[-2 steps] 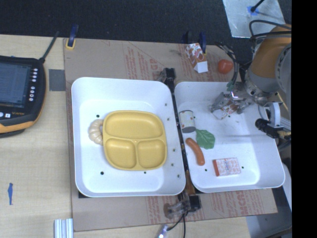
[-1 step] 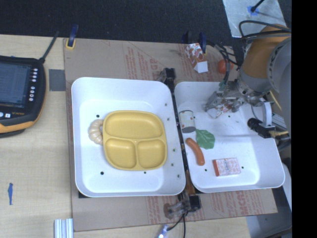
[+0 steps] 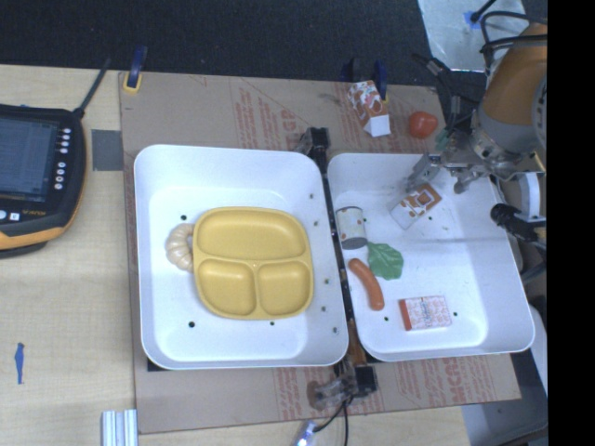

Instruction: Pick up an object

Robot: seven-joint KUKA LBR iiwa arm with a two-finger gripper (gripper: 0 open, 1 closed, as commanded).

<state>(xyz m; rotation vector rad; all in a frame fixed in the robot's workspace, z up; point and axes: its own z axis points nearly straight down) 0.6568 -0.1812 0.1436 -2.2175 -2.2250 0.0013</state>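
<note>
While the left bin (image 3: 158,333) carries a yellow divided tray (image 3: 253,260) with a pale, lumpy item (image 3: 178,246) tucked against its left edge, the things nearest the arm lie in the right bin (image 3: 502,337). Along that bin's left wall sit a small can (image 3: 350,228), a green leafy piece (image 3: 386,260) and an orange sausage-shaped toy (image 3: 367,283), with a flat red-and-white packet (image 3: 426,312) nearer the front. Further right, toward the back, a small carton (image 3: 416,203) lies tilted, and the gripper (image 3: 444,163) hangs just above and beside it; whether it is clenched or released I cannot tell, and nothing is visibly held. My judgement is that the carton is the target. Its slanted pose could let it skid or pivot away on contact, and a descent slightly off-centre might pinch only a corner, so it drops on lifting
</note>
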